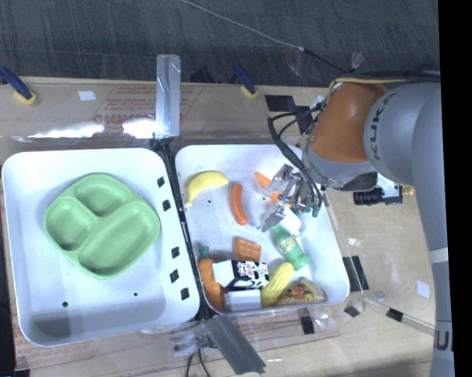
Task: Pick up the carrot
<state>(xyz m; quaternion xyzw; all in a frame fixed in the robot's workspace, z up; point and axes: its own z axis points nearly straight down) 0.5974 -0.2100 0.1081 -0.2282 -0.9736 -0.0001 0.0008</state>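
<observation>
Grey hand (287, 199) hangs low over the right bin (332, 254) beside the carrot (263, 180), grip seemingly unreadable.

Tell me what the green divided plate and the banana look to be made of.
Green plate: likely moulded plastic, matte pale green, with smooth rounded compartment walls. Banana: probably toy plastic, uniform yellow with a soft sheen and no blemishes; real fruit cannot be ruled out.

Arm (398, 138): mine, grey, reaching in from the right, bent downward.
Wrist (343, 128): orange band showing.
Gripper (287, 197): low, pointing left.
</observation>
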